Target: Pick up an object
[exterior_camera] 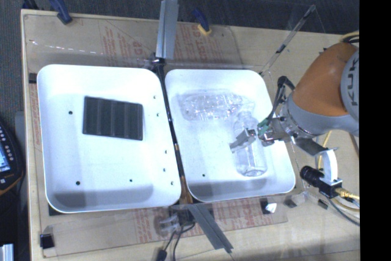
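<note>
Over the right bin (pixel 278 183) I find the gripper (pixel 244 139) reaching in from the right edge, low above the bin floor. Its fingers look narrowly set, though I cannot tell whether they are parted or closed, nor whether anything sits between them. Just below the fingertips lies a small clear bottle (pixel 250 159); its long axis runs roughly up and down the view, and its outline against the white floor is too faint for me to say which end is the neck. A larger crumpled clear bottle (pixel 211 106) lies in the upper part of the same bin, long axis running left to right. I note a dark ribbed rectangular pad (pixel 113 118) lying flat in the left bin (pixel 46 131), well apart from the gripper.
</note>
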{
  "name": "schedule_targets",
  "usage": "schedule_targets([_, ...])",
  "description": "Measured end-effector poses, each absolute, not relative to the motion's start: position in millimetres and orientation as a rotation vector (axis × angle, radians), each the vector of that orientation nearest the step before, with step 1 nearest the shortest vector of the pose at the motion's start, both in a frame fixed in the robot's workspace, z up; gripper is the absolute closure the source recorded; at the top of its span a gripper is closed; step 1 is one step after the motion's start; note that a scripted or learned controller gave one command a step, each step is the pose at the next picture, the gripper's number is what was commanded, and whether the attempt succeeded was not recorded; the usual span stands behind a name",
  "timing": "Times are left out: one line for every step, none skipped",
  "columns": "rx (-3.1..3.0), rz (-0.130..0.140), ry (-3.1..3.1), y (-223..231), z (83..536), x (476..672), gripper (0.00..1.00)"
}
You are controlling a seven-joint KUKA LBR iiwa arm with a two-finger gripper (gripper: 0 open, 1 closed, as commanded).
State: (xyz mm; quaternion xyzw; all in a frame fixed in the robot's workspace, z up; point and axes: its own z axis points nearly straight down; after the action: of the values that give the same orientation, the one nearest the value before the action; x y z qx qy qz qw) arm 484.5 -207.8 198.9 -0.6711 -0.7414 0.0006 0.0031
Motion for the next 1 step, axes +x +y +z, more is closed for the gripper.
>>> schedule_targets([-2.068, 0.003, -2.354, -209.1, 160.4, 510.3, 0.00])
